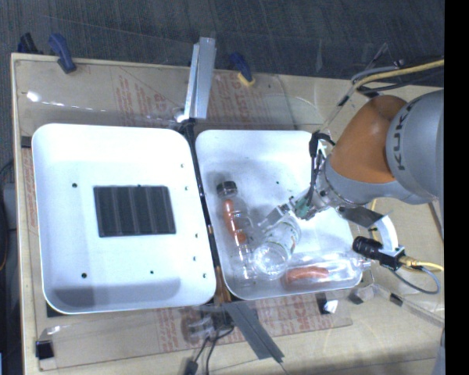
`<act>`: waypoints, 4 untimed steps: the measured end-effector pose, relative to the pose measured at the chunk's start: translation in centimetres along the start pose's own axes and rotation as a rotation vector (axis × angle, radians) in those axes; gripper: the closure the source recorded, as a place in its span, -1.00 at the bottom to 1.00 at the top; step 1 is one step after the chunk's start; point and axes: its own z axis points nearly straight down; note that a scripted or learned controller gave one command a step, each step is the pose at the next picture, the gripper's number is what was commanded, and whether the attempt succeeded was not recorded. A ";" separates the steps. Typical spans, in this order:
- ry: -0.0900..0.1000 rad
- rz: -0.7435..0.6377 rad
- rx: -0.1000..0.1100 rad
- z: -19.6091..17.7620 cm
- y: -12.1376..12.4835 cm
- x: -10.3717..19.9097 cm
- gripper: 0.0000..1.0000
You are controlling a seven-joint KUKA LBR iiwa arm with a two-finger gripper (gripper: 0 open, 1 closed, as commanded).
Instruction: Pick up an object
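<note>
A: What takes up the most room?

B: The bench (31,100), then the two white bins on it. The left bin (55,155) carries a dark ribbed rectangle (134,210) near its middle. The right bin (250,151) sits tight against it, edge to edge.

A: And the arm?

B: The grey arm (414,151) with its orange band (359,143) leans in over the right bin's right edge. The gripper (297,209) hangs low over the middle of that bin, right by the clear items. I cannot tell how its tips are set; glare and clear plastic hide them.

A: What lies in that bin?

B: A clear bottle with a black cap (233,209) lies along the bin's left edge, cap toward the far side, something orange inside it. A second clear bottle (320,273) lies along the near edge, toward the near right corner, with a red-orange piece inside. Between them a clear round cup (270,258) sits, touching or overlapping both. One more clear piece (277,221) is just beside the gripper.

A: Anything smaller?

B: Blue clamps (62,53) on the bench's far edge.
</note>
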 end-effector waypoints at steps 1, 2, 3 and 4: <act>-0.007 0.018 -0.012 4.0 -0.3 0.4 -1.00; -0.005 0.014 -0.010 3.0 -0.3 0.4 1.00; -0.006 0.013 -0.012 2.9 -0.2 0.4 -1.00; -0.006 0.008 -0.010 2.0 -0.1 0.5 1.00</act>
